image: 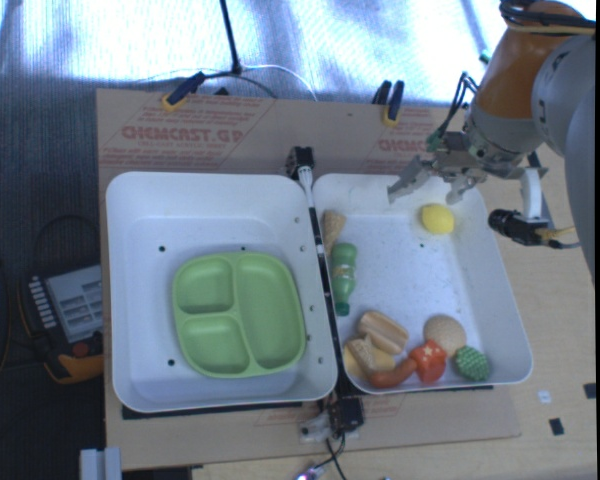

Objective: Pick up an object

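My gripper (426,193) hangs over the far end of the right bin (500,298), its two fingers spread open with nothing between them. A yellow lemon-like ball (437,218) lies on the bin floor just below and in front of the fingertips, apart from them. Along the bin's left wall lie a green bottle (342,273) and a pale cone-shaped piece (332,226). At the near end a bun (380,328), a sausage (388,374), a red pepper (430,360), a tan round piece (444,333) and a green knobbly piece (470,364) crowd together.
The left bin (140,218) holds a green divided plate (238,313). The ridge where the two bins meet (318,258) runs down the middle. A cable connector (300,160) sits at the far end of that ridge. The arm's orange band (515,58) rises at the upper right.
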`<action>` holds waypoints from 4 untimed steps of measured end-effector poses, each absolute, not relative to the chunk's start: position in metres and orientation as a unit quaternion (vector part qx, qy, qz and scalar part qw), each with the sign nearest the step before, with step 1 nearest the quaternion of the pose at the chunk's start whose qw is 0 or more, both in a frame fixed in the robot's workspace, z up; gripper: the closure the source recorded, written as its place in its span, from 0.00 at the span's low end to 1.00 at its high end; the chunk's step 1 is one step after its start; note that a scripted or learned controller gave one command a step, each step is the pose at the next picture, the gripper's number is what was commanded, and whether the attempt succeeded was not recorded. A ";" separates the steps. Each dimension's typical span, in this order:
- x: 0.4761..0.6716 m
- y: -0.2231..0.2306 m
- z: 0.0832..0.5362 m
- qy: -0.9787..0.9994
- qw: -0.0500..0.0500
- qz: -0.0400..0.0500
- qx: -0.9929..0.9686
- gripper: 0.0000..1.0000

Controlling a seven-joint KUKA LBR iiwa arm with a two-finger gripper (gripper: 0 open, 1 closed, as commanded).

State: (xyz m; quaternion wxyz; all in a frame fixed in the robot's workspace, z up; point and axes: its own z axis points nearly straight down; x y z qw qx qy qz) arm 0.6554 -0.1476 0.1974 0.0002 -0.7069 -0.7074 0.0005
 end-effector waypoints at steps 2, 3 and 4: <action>0.656 -0.213 0.096 -0.788 0.004 -0.003 -0.615 0.00; 0.656 -0.215 0.105 -0.788 0.000 -0.001 -0.615 1.00; 0.669 -0.161 0.167 -0.726 -0.001 0.000 -0.687 1.00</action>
